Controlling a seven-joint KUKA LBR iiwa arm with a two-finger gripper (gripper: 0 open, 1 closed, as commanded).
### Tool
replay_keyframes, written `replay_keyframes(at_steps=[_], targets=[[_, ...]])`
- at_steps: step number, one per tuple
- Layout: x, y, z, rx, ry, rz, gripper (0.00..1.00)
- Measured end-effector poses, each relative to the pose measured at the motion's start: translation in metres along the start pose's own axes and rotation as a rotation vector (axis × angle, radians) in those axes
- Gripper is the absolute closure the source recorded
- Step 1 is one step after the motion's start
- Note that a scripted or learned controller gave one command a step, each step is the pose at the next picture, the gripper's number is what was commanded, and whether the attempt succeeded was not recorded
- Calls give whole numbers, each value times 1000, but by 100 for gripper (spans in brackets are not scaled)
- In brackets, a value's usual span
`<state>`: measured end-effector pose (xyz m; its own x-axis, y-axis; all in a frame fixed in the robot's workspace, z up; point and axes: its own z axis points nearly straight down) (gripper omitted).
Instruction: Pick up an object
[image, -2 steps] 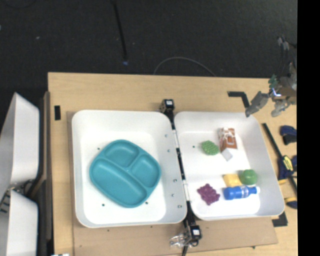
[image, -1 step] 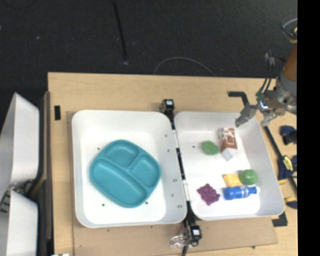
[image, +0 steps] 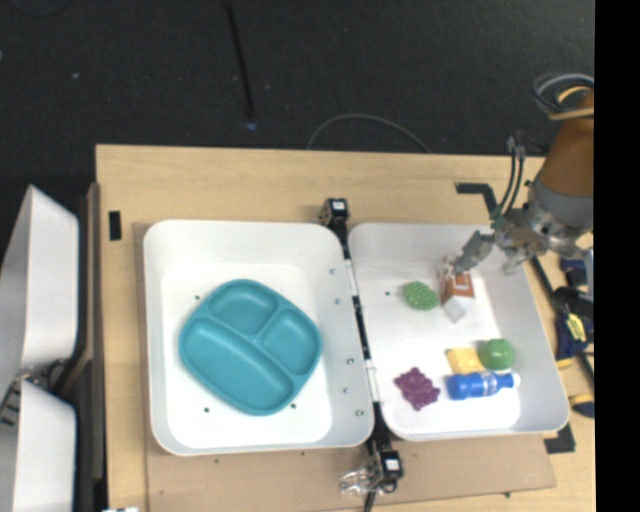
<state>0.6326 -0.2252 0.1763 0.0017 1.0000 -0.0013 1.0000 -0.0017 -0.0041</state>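
My gripper (image: 456, 272) reaches in from the right over the upper part of the right bin (image: 400, 245). Its tip is right at a small red and white object (image: 460, 290), which lies under or against it. A green knobbly object (image: 420, 295) lies just to the left of the tip. Toward the bin's near side are a purple grape cluster (image: 417, 387), a yellow block (image: 461, 359), a green ball (image: 496, 353) and a blue bottle (image: 480, 385) with a white cap, lying on its side.
The left bin (image: 170, 250) holds a teal divided plate (image: 250, 345). A black hinge strip (image: 358, 330) separates the two bins. Tools and cables (image: 570, 310) lie on the bench beyond the right bin's right rim. The arm's orange band (image: 570, 160) is at the far right.
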Motion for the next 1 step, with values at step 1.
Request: replay_keyframes(at_steps=[1], targets=[[-2, -1, 62, -2, -1, 1, 0]])
